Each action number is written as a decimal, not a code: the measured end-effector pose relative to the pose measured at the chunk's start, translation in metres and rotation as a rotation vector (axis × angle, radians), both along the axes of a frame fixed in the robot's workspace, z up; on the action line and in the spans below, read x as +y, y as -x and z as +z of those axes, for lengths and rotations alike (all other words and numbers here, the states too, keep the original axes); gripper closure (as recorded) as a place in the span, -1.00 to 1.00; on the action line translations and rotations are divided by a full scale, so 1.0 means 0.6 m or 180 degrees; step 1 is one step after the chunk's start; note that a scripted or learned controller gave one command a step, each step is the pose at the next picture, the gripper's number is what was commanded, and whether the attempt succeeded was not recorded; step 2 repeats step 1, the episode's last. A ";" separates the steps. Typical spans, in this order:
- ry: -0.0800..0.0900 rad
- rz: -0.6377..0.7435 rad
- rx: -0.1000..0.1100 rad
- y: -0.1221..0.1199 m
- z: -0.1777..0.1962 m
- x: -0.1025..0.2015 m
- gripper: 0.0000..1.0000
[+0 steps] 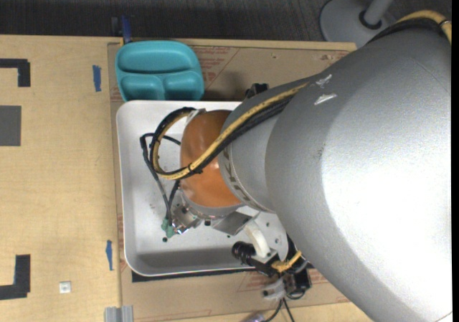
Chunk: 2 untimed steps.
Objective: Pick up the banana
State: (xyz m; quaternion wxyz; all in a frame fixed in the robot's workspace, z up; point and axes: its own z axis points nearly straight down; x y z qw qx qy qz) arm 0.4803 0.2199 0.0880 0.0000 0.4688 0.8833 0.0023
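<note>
My arm reaches in from the right and hangs low over the white bin [138,191]. Its large grey body and the orange band [206,163] cover most of the bin's floor. The gripper [176,223] points down toward the bin's lower left part, seen end-on from above under the wrist, with black and yellow cables looping beside it. Whatever lies beneath the arm and wrist is hidden. The bare strip of bin floor along the left side holds nothing.
A teal moulded tray [159,69] stands just beyond the bin's far edge. The cardboard-coloured bench [57,170] spreads to the left, marked with black and blue tape. A grey stand base [351,16] sits at the back right.
</note>
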 end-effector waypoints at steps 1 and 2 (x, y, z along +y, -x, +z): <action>-0.0002 -0.0002 -0.0004 0.000 0.016 0.000 1.00; -0.0002 -0.0002 -0.0004 0.000 0.016 0.000 1.00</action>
